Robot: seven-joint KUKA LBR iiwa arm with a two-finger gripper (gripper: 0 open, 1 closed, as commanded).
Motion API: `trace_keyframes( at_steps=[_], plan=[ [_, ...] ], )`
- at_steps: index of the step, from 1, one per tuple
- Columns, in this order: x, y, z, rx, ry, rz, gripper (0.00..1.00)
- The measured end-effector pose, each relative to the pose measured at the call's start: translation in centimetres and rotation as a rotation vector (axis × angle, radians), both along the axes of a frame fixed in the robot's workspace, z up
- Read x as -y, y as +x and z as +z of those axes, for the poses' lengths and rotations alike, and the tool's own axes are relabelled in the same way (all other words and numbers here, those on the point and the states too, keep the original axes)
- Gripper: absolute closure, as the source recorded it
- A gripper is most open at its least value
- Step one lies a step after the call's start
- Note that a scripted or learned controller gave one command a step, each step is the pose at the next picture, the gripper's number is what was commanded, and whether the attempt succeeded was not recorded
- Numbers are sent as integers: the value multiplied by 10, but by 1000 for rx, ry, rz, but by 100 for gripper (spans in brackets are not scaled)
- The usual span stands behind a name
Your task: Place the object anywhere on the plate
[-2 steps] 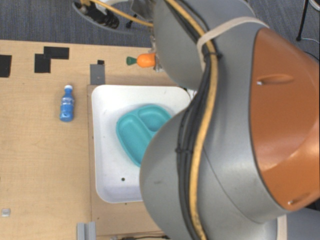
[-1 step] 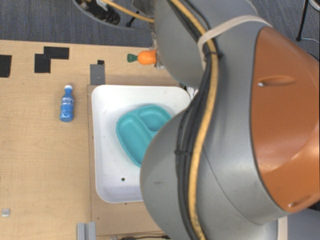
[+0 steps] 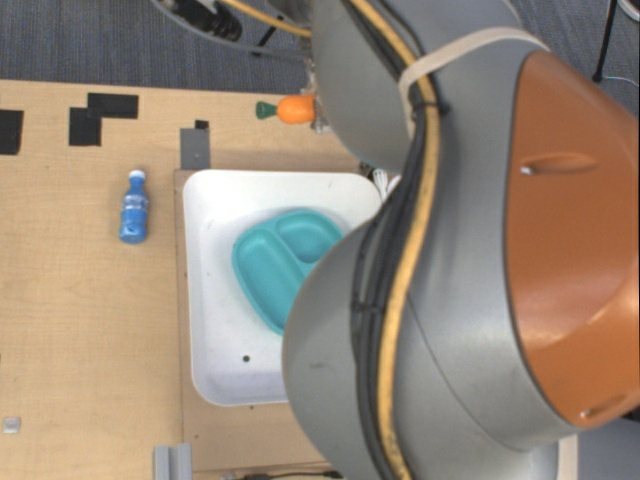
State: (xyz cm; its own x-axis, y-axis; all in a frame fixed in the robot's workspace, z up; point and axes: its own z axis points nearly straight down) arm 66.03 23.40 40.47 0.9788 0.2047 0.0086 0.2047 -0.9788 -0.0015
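A teal divided plate (image 3: 283, 265) lies in the white bin (image 3: 213, 298), with its right part hidden under my arm. A small orange carrot with a green top (image 3: 293, 110) sits at the bench's far edge, above the bin. Its right end meets the tip of my arm, where the gripper (image 3: 318, 110) is mostly hidden behind the grey arm body. I cannot see whether the carrot is held or only beside the gripper. The arm's large grey and orange links cover the right half of the view.
A blue bottle (image 3: 134, 208) lies on the wooden bench left of the bin. Black marker patches (image 3: 103, 116) are on the bench at the far left. Cables and a dark fixture (image 3: 205, 8) hang beyond the bench's far edge.
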Motion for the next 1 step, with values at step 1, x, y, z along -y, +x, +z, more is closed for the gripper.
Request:
trace_keyframes(
  at_steps=[1],
  plan=[
    [0,0,10,1,0,3,100]
  ],
)
